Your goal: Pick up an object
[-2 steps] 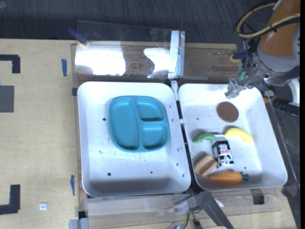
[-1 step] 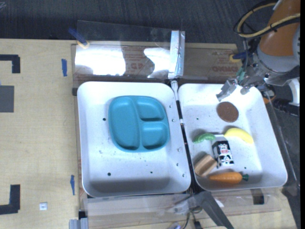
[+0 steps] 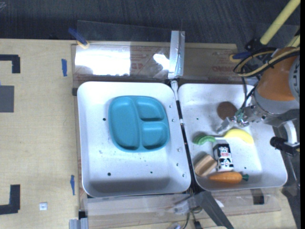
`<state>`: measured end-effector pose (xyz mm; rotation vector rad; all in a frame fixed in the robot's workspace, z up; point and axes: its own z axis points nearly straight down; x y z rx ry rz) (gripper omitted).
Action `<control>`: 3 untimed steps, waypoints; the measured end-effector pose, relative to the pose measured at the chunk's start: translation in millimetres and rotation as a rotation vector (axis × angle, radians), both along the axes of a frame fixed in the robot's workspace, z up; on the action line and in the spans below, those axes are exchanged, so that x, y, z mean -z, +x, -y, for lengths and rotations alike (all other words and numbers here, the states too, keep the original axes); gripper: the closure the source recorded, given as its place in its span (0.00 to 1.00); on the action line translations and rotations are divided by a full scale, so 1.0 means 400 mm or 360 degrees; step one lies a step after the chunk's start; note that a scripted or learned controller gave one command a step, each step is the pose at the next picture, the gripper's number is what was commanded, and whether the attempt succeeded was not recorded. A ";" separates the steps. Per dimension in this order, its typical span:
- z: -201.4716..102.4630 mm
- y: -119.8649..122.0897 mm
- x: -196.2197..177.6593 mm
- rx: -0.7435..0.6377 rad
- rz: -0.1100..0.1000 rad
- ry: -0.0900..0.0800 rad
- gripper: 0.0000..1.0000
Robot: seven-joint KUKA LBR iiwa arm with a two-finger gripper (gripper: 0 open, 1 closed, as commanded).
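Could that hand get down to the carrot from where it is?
Probably yes. The carrot lies uncovered at the right bin's near edge, with the hand in the same bin.

Tool [image 3: 228, 124] above toy-filled right bin [image 3: 271, 173]

Floor: dark grey carpet [image 3: 143, 6] ran along the top, beyond my bench.
Bench: pale wood top [image 3: 35, 128] lay to the left, with black corner marks [image 3: 13, 62] and bits of blue tape [image 3: 64, 67].
Light: glare hit the clear plastic sheet [image 3: 114, 56] behind the bins.
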<state>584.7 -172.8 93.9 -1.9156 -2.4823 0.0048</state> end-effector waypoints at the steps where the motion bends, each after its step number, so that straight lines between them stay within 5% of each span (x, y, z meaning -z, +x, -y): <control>1: 0.001 0.008 -0.030 0.0001 0.0013 -0.0002 1.00; 2: -0.085 0.062 -0.245 0.0466 0.0013 -0.0004 1.00; 3: 0.048 0.119 -0.118 0.0583 0.0004 -0.0006 1.00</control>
